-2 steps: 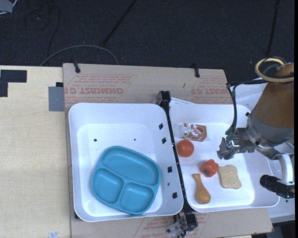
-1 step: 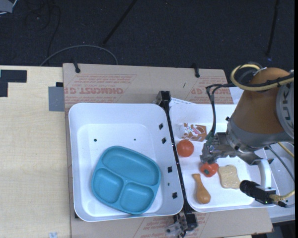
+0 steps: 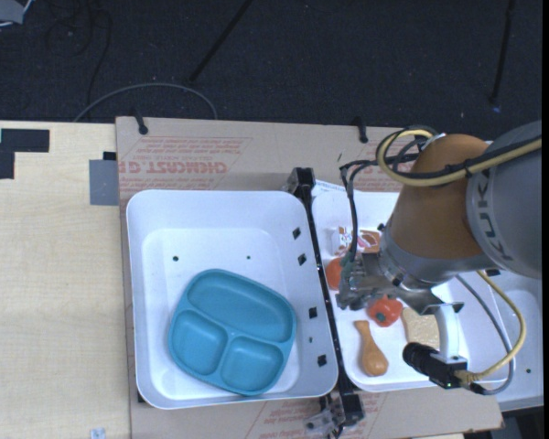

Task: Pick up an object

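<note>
Faintly, red mirrored print on cardboard (image 3: 178,166) unreadable, fingers (image 3: 355,286) state unclear, over right bin (image 3: 531,337).

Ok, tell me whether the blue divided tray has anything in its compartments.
Empty. The blue divided tray lies flat in the left bin, and all three compartments show bare blue.

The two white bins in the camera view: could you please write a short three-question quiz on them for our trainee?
1. True or false: the blue divided tray lies in the right bin.
2. Which sits nearest the right bin's front wall? A) red tomato-like item B) tan drumstick-shaped item C) orange arm band
3. How many compartments does the tray have?

Key:
1. False; it lies in the left bin.
2. B.
3. Three.
</note>
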`<control>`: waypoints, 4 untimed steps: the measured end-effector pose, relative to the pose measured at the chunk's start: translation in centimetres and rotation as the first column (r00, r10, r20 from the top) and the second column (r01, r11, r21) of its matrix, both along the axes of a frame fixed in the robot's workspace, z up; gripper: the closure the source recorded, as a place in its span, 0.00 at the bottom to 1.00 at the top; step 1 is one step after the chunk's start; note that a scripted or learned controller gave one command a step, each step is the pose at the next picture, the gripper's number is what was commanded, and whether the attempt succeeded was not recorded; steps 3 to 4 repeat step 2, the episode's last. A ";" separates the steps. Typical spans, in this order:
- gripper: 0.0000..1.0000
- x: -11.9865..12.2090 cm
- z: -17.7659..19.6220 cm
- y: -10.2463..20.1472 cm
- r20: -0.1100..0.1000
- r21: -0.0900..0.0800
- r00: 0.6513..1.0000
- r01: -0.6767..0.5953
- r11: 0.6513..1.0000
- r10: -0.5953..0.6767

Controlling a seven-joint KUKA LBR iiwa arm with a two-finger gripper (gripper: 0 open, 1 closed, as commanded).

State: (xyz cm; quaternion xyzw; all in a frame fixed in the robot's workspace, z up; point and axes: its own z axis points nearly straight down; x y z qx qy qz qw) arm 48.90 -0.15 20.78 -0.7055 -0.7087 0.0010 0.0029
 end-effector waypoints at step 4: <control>1.00 -0.5 1.0 9.9 0.002 -0.001 1.000 0.000 1.000 0.000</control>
